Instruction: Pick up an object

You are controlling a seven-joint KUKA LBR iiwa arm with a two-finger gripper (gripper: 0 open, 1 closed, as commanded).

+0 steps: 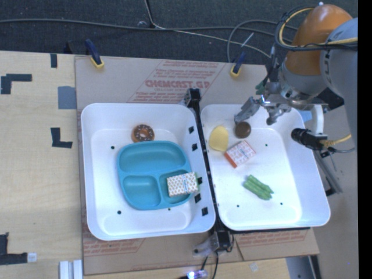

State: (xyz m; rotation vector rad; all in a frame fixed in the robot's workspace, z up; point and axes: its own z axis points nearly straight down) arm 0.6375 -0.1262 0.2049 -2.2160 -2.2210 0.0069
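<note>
Just beside gripper [257, 114], brown ball [242, 129]

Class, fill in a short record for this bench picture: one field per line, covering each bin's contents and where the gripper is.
left bin: blue tray, doughnut
on the tray: patterned block, lower right compartment
right bin: yellow piece, brown ball, red and white packet, green pod
gripper: open, above the right bin's far edge, close to the brown ball
held: nothing

one fixed camera | above bench [35, 156] | slanted downward | both bins [93, 173] framed
</note>
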